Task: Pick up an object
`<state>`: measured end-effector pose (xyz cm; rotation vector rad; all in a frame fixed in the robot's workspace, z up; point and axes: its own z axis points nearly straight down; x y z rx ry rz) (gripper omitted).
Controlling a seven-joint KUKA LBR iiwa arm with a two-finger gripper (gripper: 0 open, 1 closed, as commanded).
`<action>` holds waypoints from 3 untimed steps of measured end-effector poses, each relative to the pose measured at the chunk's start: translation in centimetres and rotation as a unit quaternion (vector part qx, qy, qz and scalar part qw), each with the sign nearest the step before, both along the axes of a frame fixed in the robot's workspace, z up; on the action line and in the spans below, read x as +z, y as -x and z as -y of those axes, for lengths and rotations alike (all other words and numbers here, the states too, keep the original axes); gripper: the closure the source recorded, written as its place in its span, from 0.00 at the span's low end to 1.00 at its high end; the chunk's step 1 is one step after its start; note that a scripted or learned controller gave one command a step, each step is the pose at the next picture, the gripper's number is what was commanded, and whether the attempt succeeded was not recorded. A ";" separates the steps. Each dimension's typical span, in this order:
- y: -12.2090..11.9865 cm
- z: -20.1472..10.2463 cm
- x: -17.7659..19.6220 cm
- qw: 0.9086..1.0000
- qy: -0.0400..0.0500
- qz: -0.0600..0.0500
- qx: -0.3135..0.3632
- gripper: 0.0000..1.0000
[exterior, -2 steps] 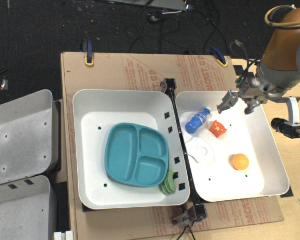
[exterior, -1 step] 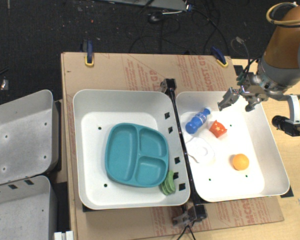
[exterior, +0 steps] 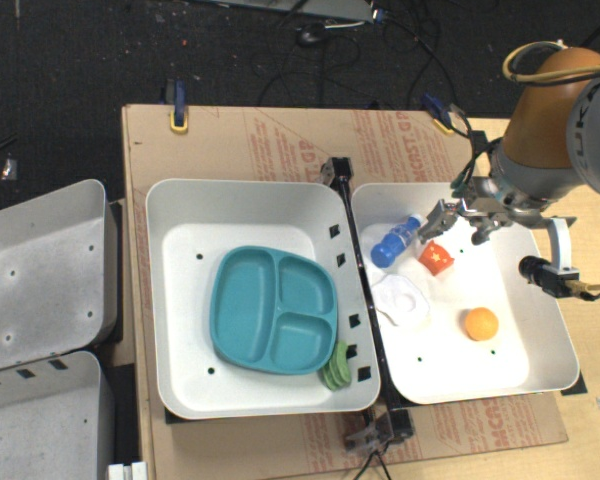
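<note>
Cardboard-covered surface bearing two white bins. Jaws (exterior: pixel 458 218) hang over the right bin (exterior: pixel 500 373); their opening cannot be told, and nothing shows between them. Just below-left lies a small red block (exterior: pixel 437 258), matte and boxy; beside it a blue bottle (exterior: pixel 392 242), long axis slanting toward the jaws.

In the right bin (exterior: pixel 540 368), open floor is left along the near edge around the orange ball (exterior: pixel 481 323). The far-left part is crowded by a blue bottle (exterior: pixel 392 242), red block (exterior: pixel 437 258) and white cup (exterior: pixel 400 298).
</note>
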<state>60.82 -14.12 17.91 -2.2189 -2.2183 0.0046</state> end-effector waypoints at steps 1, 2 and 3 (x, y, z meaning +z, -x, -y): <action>0.2 -0.5 -6.4 1.000 0.000 0.000 0.000 0.00; -0.2 -0.2 -8.1 1.000 0.005 0.009 -0.001 0.00; -0.5 -0.2 -6.7 1.000 0.006 0.013 0.000 1.00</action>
